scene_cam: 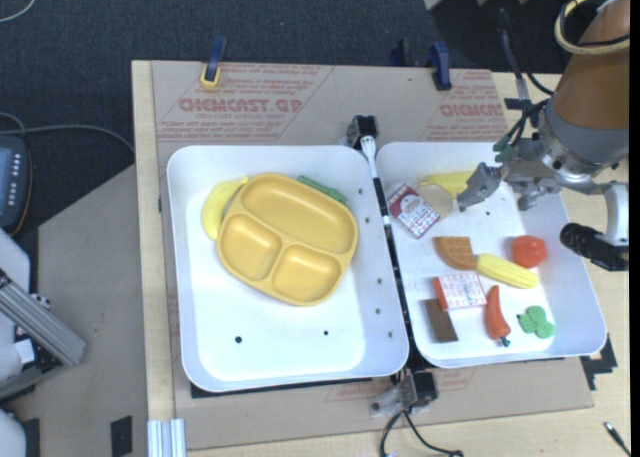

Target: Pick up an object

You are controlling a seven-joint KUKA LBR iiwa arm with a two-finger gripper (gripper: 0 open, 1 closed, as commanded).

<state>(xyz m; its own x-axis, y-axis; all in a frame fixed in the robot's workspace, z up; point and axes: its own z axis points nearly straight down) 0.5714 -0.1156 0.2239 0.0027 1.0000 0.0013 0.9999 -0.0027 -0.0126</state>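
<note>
Gripper (478,188) over right bin (580,330), by banana (447,182); can't tell its state. Yellow tray (288,237) in left bin (290,355).

1. Arm (590,75), upper right of the frame: broad rounded segment in orange-tan, glossy.
2. Below it, a grey metallic wrist section (590,140) with a lighter silver ring at its lower edge.
3. Gripper (490,185), right of centre: grey metal assembly with angular brackets and dark joints.
4. Black cables (515,55) run along the arm's left side toward the wrist.
5. A black cylindrical part (592,243) projects at the right edge of the frame.
</note>
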